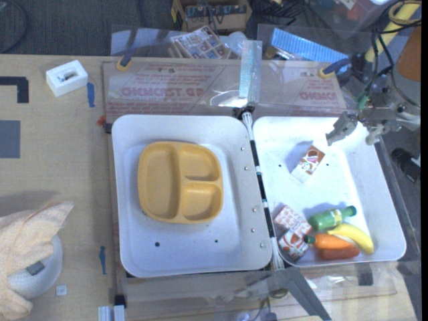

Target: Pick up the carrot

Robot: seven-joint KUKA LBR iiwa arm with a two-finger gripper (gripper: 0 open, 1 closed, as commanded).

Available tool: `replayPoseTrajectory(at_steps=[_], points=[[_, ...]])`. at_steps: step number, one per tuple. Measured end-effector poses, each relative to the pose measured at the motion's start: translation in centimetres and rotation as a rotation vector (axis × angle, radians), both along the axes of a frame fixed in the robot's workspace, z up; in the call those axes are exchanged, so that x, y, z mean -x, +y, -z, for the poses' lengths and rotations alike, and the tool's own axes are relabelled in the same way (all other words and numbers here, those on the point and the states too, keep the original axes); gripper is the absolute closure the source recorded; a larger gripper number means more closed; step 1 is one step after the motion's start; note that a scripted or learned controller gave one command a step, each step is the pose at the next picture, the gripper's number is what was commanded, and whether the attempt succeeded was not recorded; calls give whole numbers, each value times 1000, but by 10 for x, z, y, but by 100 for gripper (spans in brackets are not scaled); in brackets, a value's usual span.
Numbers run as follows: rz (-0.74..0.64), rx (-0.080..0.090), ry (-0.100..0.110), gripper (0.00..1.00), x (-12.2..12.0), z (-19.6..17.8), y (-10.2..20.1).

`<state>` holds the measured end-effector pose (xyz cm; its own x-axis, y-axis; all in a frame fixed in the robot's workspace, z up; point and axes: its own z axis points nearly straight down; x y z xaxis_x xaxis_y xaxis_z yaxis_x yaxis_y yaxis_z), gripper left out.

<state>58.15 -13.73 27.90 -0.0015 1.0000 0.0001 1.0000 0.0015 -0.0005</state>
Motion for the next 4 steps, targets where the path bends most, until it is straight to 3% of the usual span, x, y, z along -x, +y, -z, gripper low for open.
replayPoseTrajectory(at_steps=[1, 2, 3, 4], points=[[41, 0, -1, 0, 62, 184, -13], [-188, -1, 0, 0, 101, 182, -5], [-314, 17, -18, 0, 98, 186, 19], [-444, 3, -4, 0, 85, 64, -61]])
